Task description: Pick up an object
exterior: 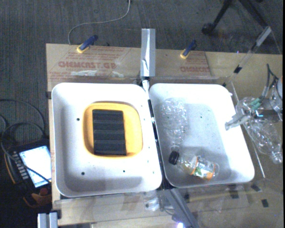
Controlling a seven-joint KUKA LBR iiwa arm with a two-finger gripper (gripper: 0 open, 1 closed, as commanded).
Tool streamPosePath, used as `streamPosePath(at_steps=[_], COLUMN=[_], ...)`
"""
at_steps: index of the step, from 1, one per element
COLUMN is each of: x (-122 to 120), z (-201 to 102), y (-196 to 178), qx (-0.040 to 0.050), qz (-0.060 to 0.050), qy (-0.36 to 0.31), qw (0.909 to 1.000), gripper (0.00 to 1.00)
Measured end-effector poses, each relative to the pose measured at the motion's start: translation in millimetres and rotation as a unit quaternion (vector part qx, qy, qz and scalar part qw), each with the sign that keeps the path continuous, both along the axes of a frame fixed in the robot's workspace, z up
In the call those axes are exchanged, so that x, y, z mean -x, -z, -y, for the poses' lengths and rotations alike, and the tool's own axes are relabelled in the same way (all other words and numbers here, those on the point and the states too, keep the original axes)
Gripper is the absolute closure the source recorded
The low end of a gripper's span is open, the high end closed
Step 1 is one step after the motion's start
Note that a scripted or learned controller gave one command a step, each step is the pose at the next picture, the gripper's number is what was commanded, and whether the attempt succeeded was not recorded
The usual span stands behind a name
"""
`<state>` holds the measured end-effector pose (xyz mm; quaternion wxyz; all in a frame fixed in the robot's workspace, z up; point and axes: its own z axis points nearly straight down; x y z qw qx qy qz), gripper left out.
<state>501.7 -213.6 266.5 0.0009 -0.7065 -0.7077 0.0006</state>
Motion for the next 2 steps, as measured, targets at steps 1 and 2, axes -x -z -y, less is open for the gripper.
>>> streamPosePath(at_steps=[1,2], x=[13.6,13.6], z=[-32.5,-32.2], y=[129.9,129.8], qx=[-0.0007,-0.0004], qz=[-0.001,-0.001], qy=[-0.010,-0.010], qw=[0.9999,0.9999], gripper=[0.00,0.00])
